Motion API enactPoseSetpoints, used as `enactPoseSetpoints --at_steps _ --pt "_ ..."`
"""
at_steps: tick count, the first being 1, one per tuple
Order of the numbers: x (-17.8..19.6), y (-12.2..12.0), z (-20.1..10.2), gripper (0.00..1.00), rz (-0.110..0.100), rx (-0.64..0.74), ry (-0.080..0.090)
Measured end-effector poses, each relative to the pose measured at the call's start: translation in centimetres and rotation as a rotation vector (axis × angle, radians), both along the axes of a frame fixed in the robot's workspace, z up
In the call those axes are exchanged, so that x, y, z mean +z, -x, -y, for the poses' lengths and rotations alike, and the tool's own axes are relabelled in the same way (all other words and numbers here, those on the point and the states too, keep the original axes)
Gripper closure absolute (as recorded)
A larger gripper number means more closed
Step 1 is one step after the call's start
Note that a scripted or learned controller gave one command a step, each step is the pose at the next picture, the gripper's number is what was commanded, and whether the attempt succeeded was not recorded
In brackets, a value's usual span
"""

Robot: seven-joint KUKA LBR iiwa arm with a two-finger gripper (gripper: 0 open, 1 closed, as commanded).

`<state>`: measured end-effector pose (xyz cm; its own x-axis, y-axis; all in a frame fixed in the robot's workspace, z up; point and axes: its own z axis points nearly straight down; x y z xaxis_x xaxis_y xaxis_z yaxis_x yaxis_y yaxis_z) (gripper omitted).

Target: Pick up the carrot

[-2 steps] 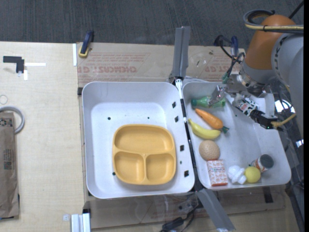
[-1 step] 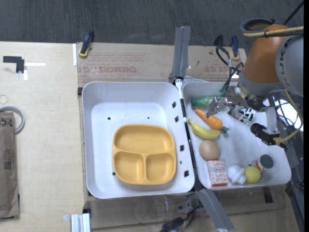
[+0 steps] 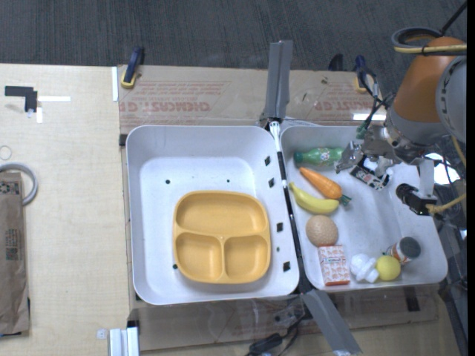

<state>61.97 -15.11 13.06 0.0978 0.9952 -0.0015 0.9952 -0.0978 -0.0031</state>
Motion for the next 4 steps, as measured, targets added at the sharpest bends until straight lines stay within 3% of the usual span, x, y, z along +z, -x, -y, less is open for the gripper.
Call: enactPoseSetpoints --at_steps 1,2,3,4 --pt "0.8 9.6 -5.2 0.00 -0.004 -0.380 0.000" --pt "-4.2 5.3 -5.6 0.00 -0.003 -0.299 0.001" --pt "-3.5 5.3 -5.4 1.00 -0.007 -0.301 0.001" --pt "-3.5 5.3 -5.4 0.00 -0.007 -0.302 0.001"
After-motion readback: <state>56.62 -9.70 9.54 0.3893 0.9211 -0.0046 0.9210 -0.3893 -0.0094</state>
